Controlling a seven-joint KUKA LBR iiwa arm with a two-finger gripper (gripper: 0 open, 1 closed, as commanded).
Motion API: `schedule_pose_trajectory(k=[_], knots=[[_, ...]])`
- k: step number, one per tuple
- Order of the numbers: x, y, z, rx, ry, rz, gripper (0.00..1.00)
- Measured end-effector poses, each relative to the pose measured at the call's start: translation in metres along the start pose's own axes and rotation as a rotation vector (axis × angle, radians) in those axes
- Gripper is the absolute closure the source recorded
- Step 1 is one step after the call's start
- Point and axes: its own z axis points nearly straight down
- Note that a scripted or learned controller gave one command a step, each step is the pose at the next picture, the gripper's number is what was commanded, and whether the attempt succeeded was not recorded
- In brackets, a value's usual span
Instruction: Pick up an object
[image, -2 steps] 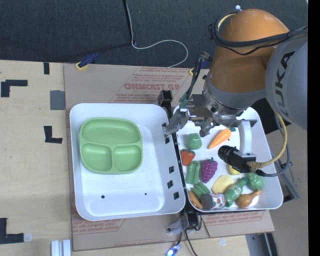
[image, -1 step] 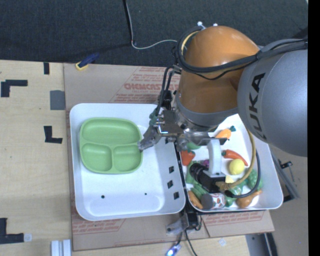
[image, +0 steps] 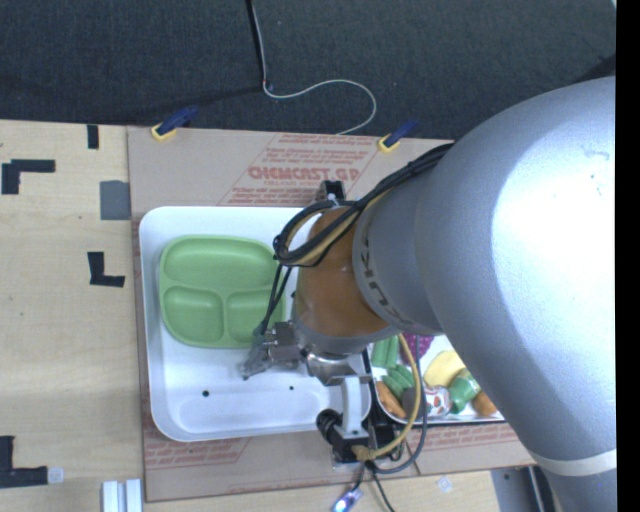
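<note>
Arm is reaching over the left bin (image: 160, 300) from the right; claw (image: 262, 360) is hanging low over the bin's white floor, just below the green divided tray (image: 215, 290); how far open it is, cannot tell, and nothing is showing in its grasp; tray is lying flat in the bin's upper half, nearly touching the claw; judging a grab at its near rim is needing a squared, slow descent; small toys (image: 450, 385) are sitting in the right bin behind the wrist.

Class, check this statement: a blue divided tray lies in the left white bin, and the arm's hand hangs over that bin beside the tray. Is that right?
Wrong in one respect: the divided tray is green, not blue. The camera view shows it lying in the left white bin, with the arm's hand hanging over that bin beside the tray.
</note>
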Motion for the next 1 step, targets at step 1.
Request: schedule_pose_trajectory(k=[1], knots=[[-0.0439,0.0069,-0.1251,-0.024,0.004,0.003,0.0]])
